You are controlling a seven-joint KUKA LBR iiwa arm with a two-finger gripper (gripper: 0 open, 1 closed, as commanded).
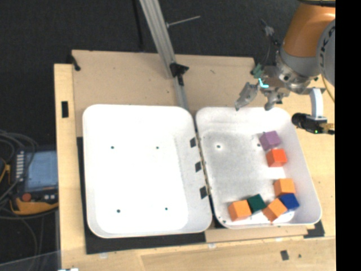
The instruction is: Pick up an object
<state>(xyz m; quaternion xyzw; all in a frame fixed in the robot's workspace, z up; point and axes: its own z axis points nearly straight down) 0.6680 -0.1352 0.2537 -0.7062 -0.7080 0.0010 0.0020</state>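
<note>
A grey-and-orange robot arm (307,35) hangs over the far edge of the right bin (225,168), its gripper (258,99) spread wide with nothing between the fingers. Below it, along the bin's right side, lie a purple block (269,139) and a red-orange block (276,157). Clustered at the near right corner are three orange blocks (239,209) (285,186) (275,209), a dark green block (256,202) and a blue block (289,201). The left bin (138,168) sits alongside.
</note>
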